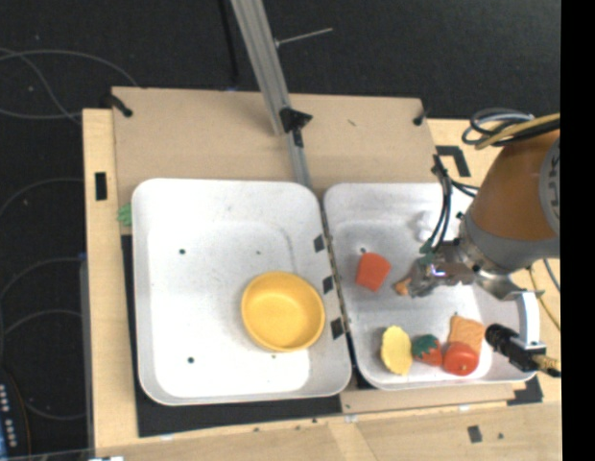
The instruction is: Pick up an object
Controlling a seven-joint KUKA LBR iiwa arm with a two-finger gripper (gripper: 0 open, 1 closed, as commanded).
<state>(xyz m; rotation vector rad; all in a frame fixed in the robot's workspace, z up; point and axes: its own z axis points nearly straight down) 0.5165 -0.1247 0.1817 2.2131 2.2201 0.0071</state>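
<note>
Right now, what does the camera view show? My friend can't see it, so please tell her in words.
A grey and orange robot arm reaches its gripper into the right white bin, beside an orange block. A yellow bowl sits in the left bin.

The grey arm (513, 209), banded in orange above the wrist, is extended in from the right, and its gripper (419, 280) is pointed down and leftward.
</note>
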